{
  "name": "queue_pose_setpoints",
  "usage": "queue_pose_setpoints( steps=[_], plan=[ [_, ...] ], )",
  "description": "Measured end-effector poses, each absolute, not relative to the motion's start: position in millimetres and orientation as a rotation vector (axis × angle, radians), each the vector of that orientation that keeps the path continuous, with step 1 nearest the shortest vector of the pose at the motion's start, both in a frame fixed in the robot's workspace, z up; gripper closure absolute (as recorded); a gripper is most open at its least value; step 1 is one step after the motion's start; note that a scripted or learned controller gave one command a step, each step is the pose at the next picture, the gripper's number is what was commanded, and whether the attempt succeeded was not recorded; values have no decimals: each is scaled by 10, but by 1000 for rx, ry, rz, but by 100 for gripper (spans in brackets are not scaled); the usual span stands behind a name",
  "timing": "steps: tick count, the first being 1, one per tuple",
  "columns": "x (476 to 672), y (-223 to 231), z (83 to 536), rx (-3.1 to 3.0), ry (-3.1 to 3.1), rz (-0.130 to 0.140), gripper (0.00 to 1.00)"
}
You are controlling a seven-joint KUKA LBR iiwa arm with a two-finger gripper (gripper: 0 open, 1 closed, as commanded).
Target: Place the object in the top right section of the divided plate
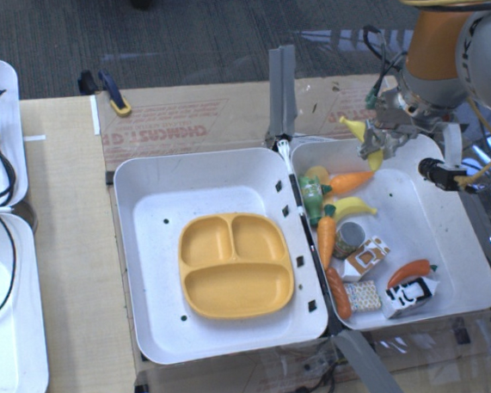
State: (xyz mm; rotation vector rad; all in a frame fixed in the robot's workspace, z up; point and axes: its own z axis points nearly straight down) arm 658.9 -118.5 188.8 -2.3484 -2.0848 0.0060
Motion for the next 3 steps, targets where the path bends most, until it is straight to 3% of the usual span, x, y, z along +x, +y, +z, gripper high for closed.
queue_pose_setpoints(
  steps=[1, 2, 3],
  plan=[
    [6026, -73, 2235, -2298, -2139, 7, 100],
    [5740, 829, 1890, -2163, -2275, 9, 100],
    [5742, 822, 1892, -2165, -2273, 8, 0]
  ],
)
